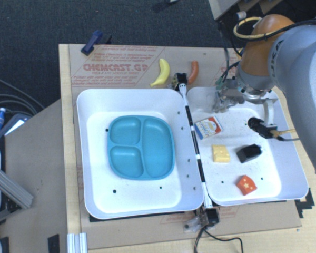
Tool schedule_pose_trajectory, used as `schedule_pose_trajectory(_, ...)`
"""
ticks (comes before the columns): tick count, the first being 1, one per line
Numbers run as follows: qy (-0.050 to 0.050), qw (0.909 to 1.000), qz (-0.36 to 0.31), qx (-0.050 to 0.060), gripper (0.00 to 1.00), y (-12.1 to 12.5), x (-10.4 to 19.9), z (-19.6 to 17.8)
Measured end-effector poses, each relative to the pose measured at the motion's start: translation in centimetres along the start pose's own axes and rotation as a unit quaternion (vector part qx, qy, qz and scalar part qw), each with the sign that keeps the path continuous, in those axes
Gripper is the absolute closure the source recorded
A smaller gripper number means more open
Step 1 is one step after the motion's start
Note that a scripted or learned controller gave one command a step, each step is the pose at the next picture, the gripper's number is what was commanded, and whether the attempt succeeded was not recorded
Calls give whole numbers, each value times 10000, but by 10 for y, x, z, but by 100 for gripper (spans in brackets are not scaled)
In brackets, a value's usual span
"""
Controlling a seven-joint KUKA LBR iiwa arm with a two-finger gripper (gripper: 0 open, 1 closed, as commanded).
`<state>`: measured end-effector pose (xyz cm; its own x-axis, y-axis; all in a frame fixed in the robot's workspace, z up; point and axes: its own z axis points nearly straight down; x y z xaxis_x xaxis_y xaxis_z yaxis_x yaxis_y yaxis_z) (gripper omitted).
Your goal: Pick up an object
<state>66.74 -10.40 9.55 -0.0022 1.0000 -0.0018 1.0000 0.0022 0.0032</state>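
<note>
Camera view looked down on two shallow white bins set side by side on the bench (pixel 67 141), and I took the small carton (pixel 208 127) in the right bin (pixel 284 167) as my mark. It was a flat white packet with red and blue print, lying close to the rims where the two bins meet.

Just nearer the camera than the carton lay a yellow block (pixel 220 153), squarish and matte. Beside that, away from the carton toward the arm's side, sat a black block (pixel 249 153), dull and wedge-like. Nearer the camera again was a red piece (pixel 246 184) with a pale speck on it. All four lay apart from one another on the smooth white floor.

Across the rims from the carton, the left bin (pixel 89 157) held a blue plate (pixel 142 146), rounded at the corners and moulded into three compartments.

Beyond the carton, on the bare printed board outside the bins, lay a yellow banana (pixel 160 73) and a curved orange stick (pixel 193 71).

The gripper (pixel 223 102) hung over the far end of the right bin, just beyond the carton; whether it was spread or closed I could not tell, and I saw nothing in it.
</note>
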Motion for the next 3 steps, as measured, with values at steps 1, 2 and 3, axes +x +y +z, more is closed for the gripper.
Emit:
schedule_pose_trajectory(1, 0, 10000, 0, 3, 0, 0, 0, 0)
schedule_pose_trajectory(2, 13, 10000, 12, 27, 0, -20, 12, 11)
schedule_pose_trajectory(3, 11, 10000, 12, 19, 100, -20, 12, 0)
